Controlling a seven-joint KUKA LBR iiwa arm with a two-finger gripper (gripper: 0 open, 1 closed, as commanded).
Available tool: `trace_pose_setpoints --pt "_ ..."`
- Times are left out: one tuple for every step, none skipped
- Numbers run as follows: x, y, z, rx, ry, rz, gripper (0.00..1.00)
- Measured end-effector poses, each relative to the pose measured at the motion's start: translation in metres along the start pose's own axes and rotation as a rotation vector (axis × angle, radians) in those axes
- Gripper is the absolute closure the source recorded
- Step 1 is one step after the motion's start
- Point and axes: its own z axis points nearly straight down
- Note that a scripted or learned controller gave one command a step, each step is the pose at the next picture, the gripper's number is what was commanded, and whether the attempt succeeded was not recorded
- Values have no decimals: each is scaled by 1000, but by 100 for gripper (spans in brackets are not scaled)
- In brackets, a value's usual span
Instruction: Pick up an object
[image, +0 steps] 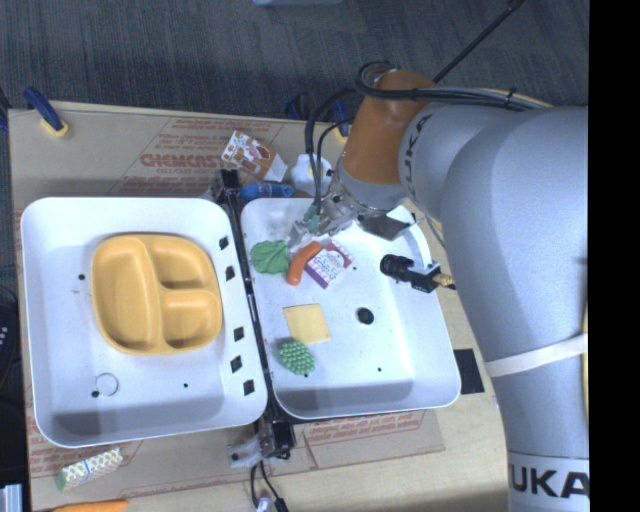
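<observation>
My gripper (313, 224) hangs low over the far part of the right bin (420, 350), under the orange band of the arm. Just below it lie an orange carrot-like piece (302, 263), a green leaf toy (267, 256) and a purple-and-white packet (328, 265). The gripper tip is close to the carrot's upper end; whether it touches is unclear. Nearer the front of the bin lie a yellow cheese square (307, 323) and a green bumpy toy (296, 356). A small black disc (365, 317) sits to the right.
The left bin (50, 300) holds a yellow divided plate (157, 292). A black part (408, 270) juts in at the right bin's right side. Behind the bins lie a snack packet (245, 152) and a blue item (265, 189). The arm's grey body covers the right side.
</observation>
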Motion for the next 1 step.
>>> trace_pose_setpoints --pt "0 0 0 0 0 0 0"
